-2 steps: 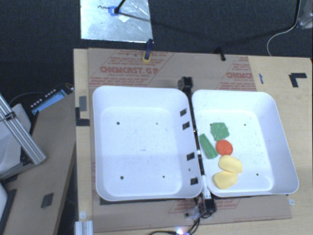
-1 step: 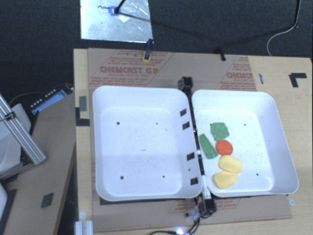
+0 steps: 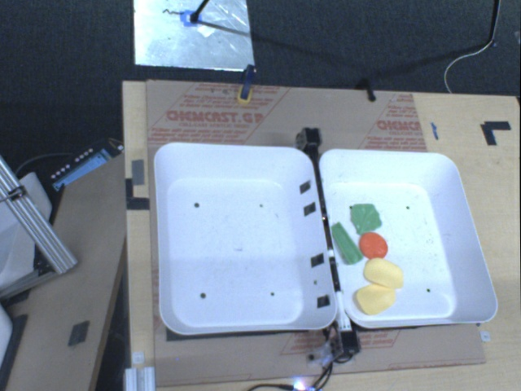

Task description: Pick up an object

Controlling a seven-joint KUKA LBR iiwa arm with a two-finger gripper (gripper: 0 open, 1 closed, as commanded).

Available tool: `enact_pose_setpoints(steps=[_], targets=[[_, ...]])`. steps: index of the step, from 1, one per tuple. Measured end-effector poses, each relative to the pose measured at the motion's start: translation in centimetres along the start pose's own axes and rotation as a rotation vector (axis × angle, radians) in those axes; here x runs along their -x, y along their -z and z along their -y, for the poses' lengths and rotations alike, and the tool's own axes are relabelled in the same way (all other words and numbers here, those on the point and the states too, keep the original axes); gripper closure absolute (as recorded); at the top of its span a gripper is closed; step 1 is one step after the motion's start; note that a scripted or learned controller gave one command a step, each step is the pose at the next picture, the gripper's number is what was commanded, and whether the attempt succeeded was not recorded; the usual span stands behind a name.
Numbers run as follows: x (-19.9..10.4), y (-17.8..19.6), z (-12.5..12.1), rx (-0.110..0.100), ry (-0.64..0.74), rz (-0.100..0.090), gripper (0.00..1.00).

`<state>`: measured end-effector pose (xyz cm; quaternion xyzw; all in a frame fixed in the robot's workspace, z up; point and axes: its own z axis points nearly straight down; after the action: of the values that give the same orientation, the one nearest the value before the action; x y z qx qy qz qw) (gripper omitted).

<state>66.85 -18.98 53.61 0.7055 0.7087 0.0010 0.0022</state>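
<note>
The right bin holds several small objects near its left wall. A green block lies furthest back, with a long green piece to its front left. A round red-orange object sits just in front of the green block. Two yellow objects follow toward the front: one behind, the other close to the bin's front edge.
The left bin stands beside the right one, joined along a black clipped divider. Both rest on a cardboard sheet. A shiny metal plate lies at the back left; an aluminium frame stands at the far left.
</note>
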Motion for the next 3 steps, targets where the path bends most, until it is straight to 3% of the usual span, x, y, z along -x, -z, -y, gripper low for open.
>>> enact_pose_setpoints(steps=[3], targets=[[1.58,-0.04,0.01,-0.001,-0.001,0.0,1.0]])
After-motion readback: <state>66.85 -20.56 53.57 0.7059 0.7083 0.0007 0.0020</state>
